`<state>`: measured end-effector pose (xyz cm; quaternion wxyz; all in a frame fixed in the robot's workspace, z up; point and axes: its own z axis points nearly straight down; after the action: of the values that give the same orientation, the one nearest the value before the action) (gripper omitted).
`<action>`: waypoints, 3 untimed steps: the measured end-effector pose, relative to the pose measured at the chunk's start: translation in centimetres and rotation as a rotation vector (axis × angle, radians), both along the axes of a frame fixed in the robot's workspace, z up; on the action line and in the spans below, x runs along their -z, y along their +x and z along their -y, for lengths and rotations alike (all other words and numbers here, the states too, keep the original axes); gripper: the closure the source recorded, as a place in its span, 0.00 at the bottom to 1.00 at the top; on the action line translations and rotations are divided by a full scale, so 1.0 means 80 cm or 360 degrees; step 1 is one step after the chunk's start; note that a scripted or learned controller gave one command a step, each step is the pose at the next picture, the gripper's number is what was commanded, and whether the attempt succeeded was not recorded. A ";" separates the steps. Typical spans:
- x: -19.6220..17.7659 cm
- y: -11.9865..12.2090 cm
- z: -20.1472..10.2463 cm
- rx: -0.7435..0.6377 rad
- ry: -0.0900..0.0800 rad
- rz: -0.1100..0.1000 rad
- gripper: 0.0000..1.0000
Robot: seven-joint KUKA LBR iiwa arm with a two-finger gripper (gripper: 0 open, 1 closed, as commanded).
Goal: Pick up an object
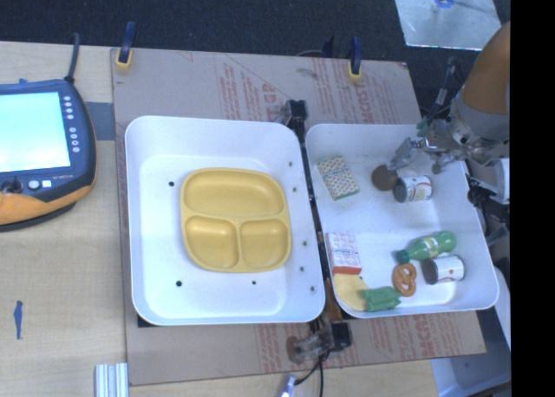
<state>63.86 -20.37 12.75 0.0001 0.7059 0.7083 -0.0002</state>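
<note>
Pincer [414,154], metal, over small can [414,188] in R bin [364,137]; open/closed can't tell.

Small white can [414,188] on its side, brown disc [382,178] just beside it, right bin's far part

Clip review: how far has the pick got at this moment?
Done: the arm has reached over the right bin, its tool low beside the small can. In hand: nothing visibly held. Left: the grasp and lift; the can, bottle, pretzel and the rest lie on the bin floor.
</note>
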 end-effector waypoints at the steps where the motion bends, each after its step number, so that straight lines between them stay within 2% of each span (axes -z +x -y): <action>1: 0.028 -0.089 -0.053 -0.0002 0.0001 -0.0008 0.00; 2: -0.042 0.023 -0.071 0.0000 0.0001 0.0001 0.00; 3: 0.021 0.022 -0.057 0.0000 0.0001 -0.0006 0.00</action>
<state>65.59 -15.77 11.05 -0.0015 0.7059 0.7084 -0.0015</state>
